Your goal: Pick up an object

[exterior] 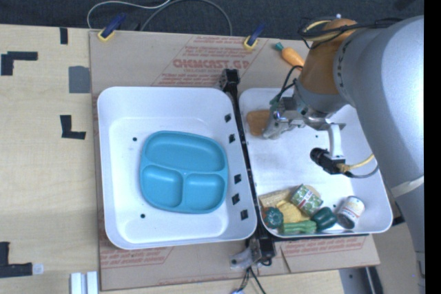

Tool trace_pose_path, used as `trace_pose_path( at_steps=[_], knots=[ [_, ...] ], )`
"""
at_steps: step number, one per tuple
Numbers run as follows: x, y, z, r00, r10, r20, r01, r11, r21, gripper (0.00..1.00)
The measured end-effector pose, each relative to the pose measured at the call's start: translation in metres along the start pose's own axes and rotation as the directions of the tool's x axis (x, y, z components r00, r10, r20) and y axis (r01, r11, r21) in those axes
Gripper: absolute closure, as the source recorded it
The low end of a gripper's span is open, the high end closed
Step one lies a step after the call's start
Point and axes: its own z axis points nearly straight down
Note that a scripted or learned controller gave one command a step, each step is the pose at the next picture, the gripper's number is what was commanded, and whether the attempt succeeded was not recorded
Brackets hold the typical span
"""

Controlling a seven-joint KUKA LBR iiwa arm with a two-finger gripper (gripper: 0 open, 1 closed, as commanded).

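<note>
Presently the gripper [277, 122] sits low in the right bin [368, 179], beside a brown item [256, 122]; its grip state cannot be told. Other items [303, 208] crowd the near wall.

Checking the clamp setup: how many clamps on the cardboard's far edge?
2: one yellow-tipped clamp at the far left corner, one blue clamp right of centre. The arm may hide others.
</note>
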Motion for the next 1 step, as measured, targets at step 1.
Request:
trace_pose_path(
  at_steps=[1],
  knots=[
    [0.0007,-0.0001,-0.001,1.0,0.0,0.0,0.0,1.0,-0.003,0.0]
  ],
)
